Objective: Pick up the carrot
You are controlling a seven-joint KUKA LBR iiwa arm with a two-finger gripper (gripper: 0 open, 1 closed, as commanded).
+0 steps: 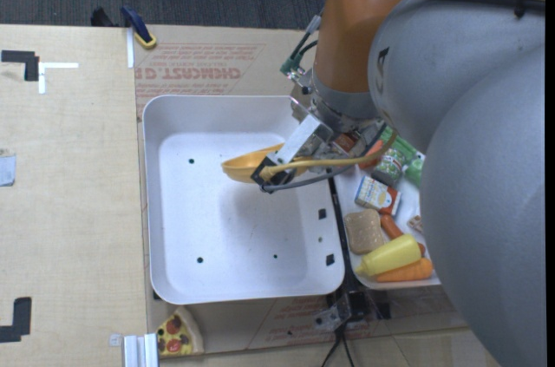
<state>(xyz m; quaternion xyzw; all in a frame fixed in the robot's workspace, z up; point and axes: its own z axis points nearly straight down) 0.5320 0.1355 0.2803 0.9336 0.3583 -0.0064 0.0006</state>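
Over the left bin (173,183), near its right wall, hangs the end effector (264,174). Its dark tips sit right on the handle of a yellow spoon (247,160), and the spoon looks pinched between them, so they seem closed tight on it. The spoon's round bowl points left, over the white floor of that bin. Its long thin handle runs off to the right, under the wrist and across the wall between the two bins.

The big grey arm (468,96) comes in from the right and covers most of the right bin (381,280). An orange band (351,18) wraps around it just above the wrist.

The carrot (406,271) lies in the right bin, at the near edge. It is orange and lies flat, well apart from the end effector. Just behind it, touching it, is a yellow corn cob (390,255). A round brown cookie (363,228) sits beside the corn. Farther back is a small box (375,193) and a green packet (399,161).

On the desk (61,226), in front of the left bin, lies a toy pizza slice (176,335). A piece of brown cardboard (199,70) with red letters lies under the bins.
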